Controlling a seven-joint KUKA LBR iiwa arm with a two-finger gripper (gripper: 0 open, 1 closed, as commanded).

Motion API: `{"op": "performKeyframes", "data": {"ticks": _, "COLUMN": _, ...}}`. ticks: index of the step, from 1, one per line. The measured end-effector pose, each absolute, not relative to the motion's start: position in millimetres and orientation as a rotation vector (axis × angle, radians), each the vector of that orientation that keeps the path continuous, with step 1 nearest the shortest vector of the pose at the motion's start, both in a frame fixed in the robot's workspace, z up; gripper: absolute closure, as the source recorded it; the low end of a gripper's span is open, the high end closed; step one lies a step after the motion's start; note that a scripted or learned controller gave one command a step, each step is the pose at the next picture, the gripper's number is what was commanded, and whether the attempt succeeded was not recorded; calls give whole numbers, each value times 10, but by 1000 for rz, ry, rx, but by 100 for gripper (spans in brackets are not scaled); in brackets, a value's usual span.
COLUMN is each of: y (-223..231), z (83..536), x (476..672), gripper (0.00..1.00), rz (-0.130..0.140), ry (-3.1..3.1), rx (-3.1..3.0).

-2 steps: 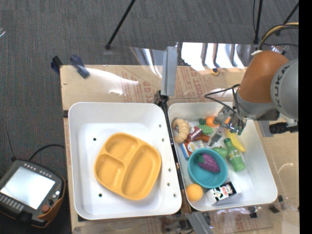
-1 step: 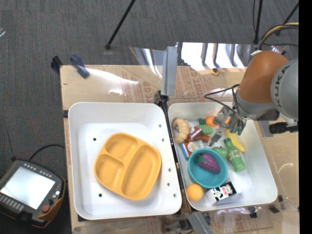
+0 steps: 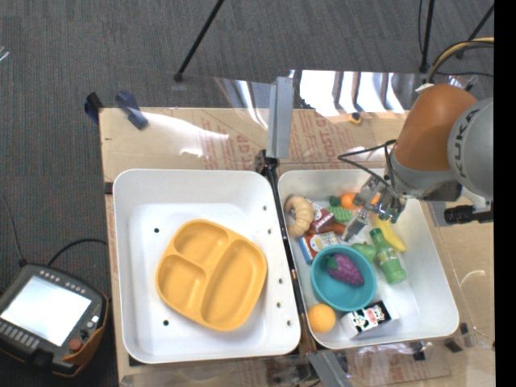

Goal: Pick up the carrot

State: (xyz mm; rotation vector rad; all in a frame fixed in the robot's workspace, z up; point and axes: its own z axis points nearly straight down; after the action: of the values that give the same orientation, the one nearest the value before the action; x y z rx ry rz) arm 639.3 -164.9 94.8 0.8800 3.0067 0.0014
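Carrot (image 3: 349, 202) in right bin (image 3: 439, 272), orange tip with green top, mostly hidden; long axis possibly running toward the gripper. Gripper (image 3: 372, 208) just beside it, fingers slightly apart, clamped on nothing visible. Below gripper: green bottle (image 3: 389, 260), teal bowl (image 3: 339, 293).

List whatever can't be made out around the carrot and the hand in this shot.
- Carrot: an orange bit shows in the camera view; the hand and neighbouring toys cover the rest.
- Hand: too small and cluttered to tell whether it is open or shut.
- Packet: partly under the blue bowl; label too small to read.
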Motion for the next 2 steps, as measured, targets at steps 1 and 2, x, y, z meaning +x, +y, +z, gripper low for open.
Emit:
{"op": "performKeyframes", "data": {"ticks": 1, "y": -1647, "z": 947, "x": 6393, "gripper": 0, "rz": 1, "ry": 3007, "rx": 879}}
{"op": "performKeyframes", "data": {"ticks": 2, "y": -1647, "z": 947, "x": 6393, "gripper": 0, "rz": 1, "ry": 3007, "rx": 879}}
